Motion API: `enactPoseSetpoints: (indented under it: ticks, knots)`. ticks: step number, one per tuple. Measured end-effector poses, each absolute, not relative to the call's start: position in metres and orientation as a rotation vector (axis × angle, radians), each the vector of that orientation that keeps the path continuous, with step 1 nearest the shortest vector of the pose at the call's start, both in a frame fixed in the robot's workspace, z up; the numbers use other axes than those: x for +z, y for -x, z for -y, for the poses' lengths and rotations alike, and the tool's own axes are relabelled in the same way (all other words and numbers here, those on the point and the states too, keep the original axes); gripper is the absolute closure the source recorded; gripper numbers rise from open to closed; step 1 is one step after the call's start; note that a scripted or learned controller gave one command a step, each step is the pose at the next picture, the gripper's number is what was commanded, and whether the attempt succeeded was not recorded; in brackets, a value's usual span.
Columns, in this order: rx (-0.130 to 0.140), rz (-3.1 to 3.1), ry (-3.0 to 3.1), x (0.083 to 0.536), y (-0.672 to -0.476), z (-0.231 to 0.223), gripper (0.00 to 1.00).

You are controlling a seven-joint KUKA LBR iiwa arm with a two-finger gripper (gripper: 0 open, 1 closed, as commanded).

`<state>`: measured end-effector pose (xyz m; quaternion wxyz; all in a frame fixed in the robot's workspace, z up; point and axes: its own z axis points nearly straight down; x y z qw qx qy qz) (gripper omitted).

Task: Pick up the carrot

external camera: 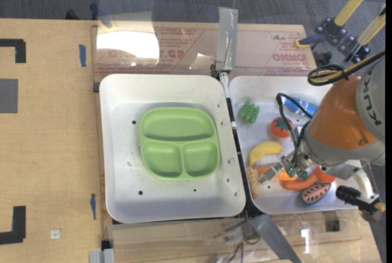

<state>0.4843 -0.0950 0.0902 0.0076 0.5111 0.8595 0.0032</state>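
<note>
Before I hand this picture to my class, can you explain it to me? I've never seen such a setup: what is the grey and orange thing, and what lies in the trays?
You are looking down, at a slant, from one fixed camera above a bench. The grey and orange thing is a robot arm reaching in from the right. Its gripper is low in the right bin, over an orange carrot, the thing it should pick up. I can't see whether it has hold of it. Around it lie toy foods: a banana, a green leafy piece, a tomato and a reddish seeded piece. The left bin holds a green divided plate.
</note>
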Motion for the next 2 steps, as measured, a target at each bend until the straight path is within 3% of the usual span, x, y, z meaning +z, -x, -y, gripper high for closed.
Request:
enactPoseSetpoints:
  ticks: [1, 2]
  knots:
    - [0.013, -2.681, -1.589, 0.102, -0.488, 0.095, 1.0]
    - [0.006, -2.532, -1.855, 0.186, -0.481, 0.017, 1.0]
